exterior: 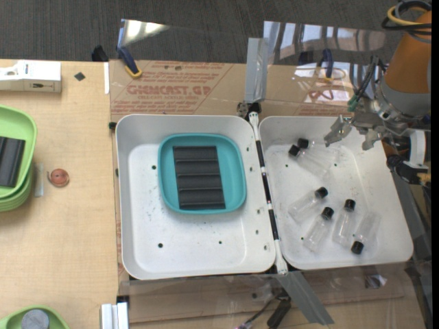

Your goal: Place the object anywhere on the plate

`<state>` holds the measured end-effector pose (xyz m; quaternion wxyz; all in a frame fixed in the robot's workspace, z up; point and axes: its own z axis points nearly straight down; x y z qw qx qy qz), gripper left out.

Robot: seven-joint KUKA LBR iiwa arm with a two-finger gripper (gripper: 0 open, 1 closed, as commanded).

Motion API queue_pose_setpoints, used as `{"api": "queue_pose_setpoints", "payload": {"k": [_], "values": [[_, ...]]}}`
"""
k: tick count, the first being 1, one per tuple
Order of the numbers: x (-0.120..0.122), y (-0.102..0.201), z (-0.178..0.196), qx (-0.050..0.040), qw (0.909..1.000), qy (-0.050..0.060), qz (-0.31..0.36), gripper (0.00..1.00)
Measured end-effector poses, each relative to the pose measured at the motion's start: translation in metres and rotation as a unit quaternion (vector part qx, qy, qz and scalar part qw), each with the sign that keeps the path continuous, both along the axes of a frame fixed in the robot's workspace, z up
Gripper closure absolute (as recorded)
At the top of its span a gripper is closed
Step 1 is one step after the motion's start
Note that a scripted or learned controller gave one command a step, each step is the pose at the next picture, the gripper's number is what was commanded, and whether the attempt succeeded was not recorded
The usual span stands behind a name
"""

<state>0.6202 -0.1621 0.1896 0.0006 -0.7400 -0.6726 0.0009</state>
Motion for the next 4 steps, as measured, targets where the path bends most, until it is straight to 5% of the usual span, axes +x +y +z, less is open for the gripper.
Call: {"api": "queue_pose_setpoints", "payload": {"k": [1,2,3,4], "values": [[-0.022,-0.041,0.074,-0.0006,0.9997,-0.001,-0.026,0.0],[-0.019,-0.055,0.189,-0.0008,0.9964,0.0,-0.084,0.0],[-0.037,-0.053,0.251,-0.001,0.9847,0.0,-0.174,0.0],[-0.016,-0.052,0.25,-0.0012,0.9685,0.001,-0.249,0.0]]}}
